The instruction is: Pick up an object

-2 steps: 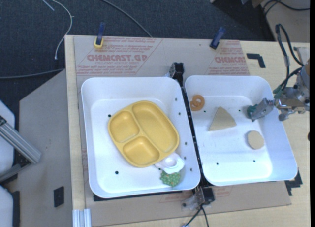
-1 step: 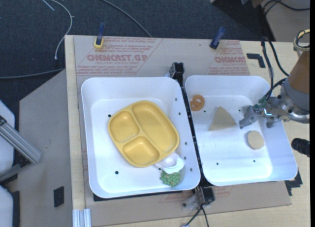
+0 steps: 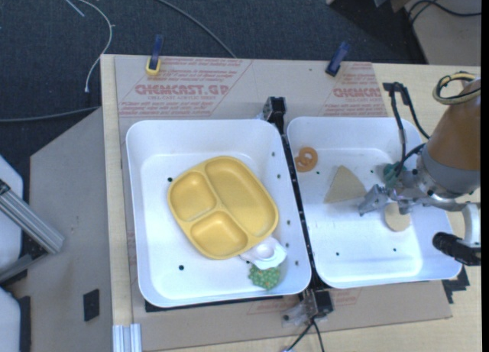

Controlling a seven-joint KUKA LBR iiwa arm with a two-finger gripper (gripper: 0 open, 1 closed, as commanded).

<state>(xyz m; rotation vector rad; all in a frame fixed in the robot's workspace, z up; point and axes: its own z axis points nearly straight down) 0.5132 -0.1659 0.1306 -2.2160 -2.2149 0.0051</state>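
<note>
In the right bin point(image 3: 367, 263) lie a small orange ring point(image 3: 306, 159), a tan wedge-shaped piece point(image 3: 344, 185) and a pale round piece point(image 3: 397, 221). My gripper point(image 3: 380, 199) hangs low over this bin, between the tan wedge and the pale round piece. It is just right of the wedge, and its grey metal partly overlaps the round piece's upper edge. Nothing can be seen held in it. The arm's orange band point(image 3: 458, 140) rises at the right.
The left bin point(image 3: 153, 266) holds a yellow divided plate point(image 3: 222, 205), a small white cup-like item point(image 3: 264, 251) and a green clump point(image 3: 267, 275) near its front right corner. Blue clamps point(image 3: 156, 51) grip the cardboard at the back. A black divider point(image 3: 294, 190) separates the bins.
</note>
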